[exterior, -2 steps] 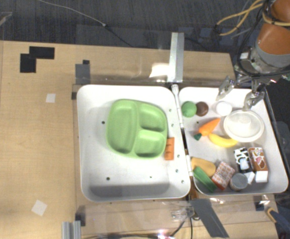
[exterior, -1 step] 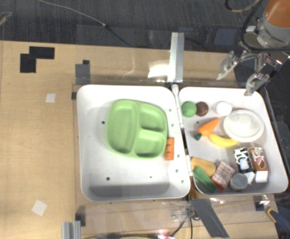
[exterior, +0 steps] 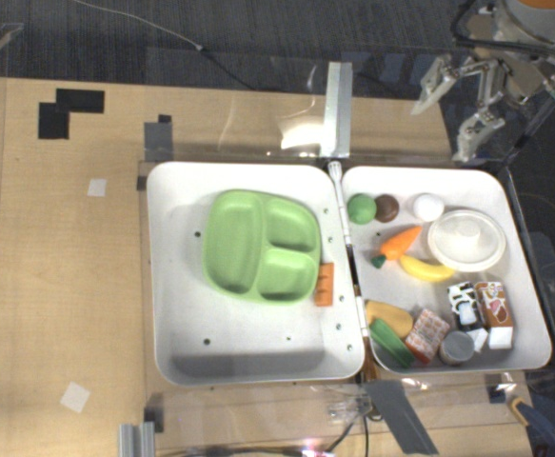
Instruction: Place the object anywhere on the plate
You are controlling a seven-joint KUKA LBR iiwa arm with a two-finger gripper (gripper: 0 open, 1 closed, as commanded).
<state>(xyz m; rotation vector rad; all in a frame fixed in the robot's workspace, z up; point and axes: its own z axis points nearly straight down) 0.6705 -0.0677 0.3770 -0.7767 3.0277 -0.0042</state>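
Camera view
Gripper: the gripper (exterior: 458, 108) hangs above the surface beyond the far edge of the right bin (exterior: 515, 208); its fingers (exterior: 433, 84) stand wide apart with nothing between them.
Plate: the green plate (exterior: 258, 246), with three compartments, lies in the left bin (exterior: 177, 341), toward its right half.
Small orange piece: a flat orange block (exterior: 324, 285) lies in the left bin, touching the plate's near right edge and off its surface.
Task's thing: not singled out; the candidates crowd the right bin, well apart from the gripper: a green ball (exterior: 361, 208), a brown ball (exterior: 386, 208), a carrot (exterior: 398, 242), a banana (exterior: 426, 269), a white bowl (exterior: 465, 238), and small boxes (exterior: 491, 305).
Handling, as a judgement: these look like light, stiff toy foods with smooth skins; the balls may roll or slip.
Where to take hold: across the carrot's thick middle or the banana's mid-curve seems safest.
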